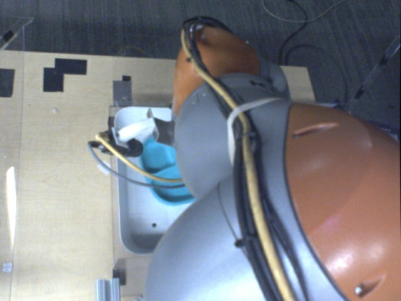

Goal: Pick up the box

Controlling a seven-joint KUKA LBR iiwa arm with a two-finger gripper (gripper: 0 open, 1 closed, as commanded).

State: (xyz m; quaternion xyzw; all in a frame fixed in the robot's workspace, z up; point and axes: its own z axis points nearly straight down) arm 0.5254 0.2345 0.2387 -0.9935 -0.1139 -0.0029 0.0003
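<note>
The gripper [156, 133] is low in the bin [128, 224], under the arm [250, 187]; I cannot tell its state. A blue thing [164, 168] lies just beside it.

Dark carpet floor [94, 2] behind pale bench [56, 187]

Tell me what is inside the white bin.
A blue thing lies in the white bin, its right side under the grey arm. The arm covers the bin's right part; its contents there are hidden.
</note>
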